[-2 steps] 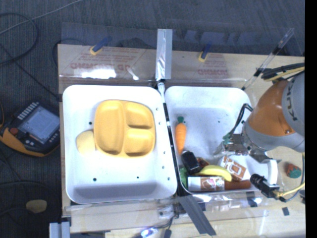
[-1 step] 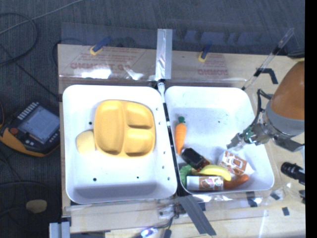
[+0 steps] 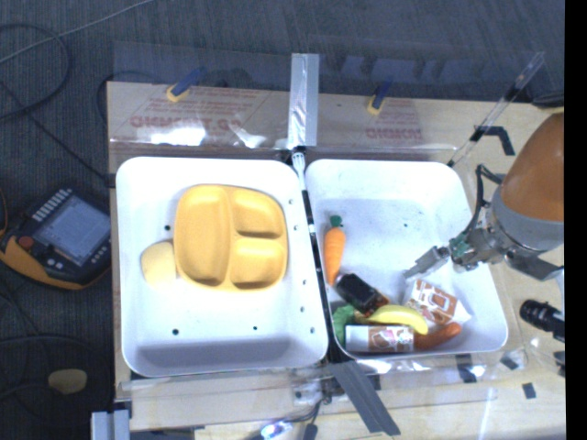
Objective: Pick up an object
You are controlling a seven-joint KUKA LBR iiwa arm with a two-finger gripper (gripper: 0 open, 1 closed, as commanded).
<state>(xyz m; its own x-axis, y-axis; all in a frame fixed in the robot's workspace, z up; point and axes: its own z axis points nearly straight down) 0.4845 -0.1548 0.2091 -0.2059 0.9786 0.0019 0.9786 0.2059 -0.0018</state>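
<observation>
In the right bin (image 3: 394, 177), my gripper (image 3: 425, 262) reaches in from the right and hovers over bare floor, just up-left of a red and white packet (image 3: 435, 301). At the bin's front lie a yellow banana (image 3: 396, 317), a labelled bottle (image 3: 380, 338) on its side, a black block (image 3: 359, 292) and a green item (image 3: 343, 317). An orange carrot (image 3: 334, 251) lies along the left wall. Nothing shows in the gripper.
The left bin (image 3: 151, 337) holds a yellow divided plate (image 3: 229, 236) and a pale round piece (image 3: 158, 263) beside it. A central divider (image 3: 312, 264) separates the bins. A handheld controller (image 3: 62, 236) lies off the bench at left.
</observation>
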